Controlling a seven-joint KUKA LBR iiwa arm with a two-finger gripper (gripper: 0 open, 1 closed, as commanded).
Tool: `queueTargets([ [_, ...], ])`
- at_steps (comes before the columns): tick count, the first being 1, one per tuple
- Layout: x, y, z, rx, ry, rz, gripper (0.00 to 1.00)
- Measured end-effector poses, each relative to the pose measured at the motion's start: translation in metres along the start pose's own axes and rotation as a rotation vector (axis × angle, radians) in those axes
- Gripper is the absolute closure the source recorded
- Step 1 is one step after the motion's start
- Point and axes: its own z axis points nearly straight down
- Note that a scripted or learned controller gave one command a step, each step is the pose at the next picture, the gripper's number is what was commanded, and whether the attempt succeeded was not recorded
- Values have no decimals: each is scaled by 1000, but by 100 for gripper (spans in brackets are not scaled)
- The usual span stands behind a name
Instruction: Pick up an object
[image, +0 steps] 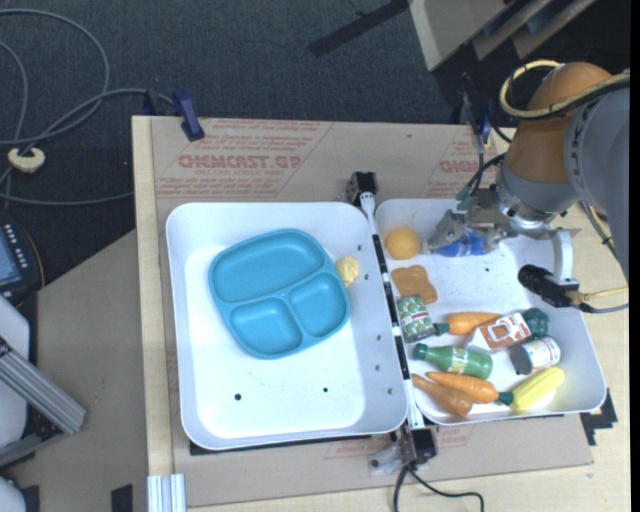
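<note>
Left bin: light rigid blue plastic divided plate (279, 291), small yellow piece (347, 269) beside it. Right bin, upper left: small orange ball (402, 243), likely light, smooth, may roll; grip across middle. Gripper (470, 232) just right; jaws' state unclear.

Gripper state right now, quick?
Gripper: cannot be told; it sits low over the far end of the right bin, near the orange ball.
</note>
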Motion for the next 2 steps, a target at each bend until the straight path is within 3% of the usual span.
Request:
queueTargets([
  [1, -42, 27, 27, -7, -3, -1, 0],
  [2, -40, -4, 39, 7, 2, 0, 0],
])
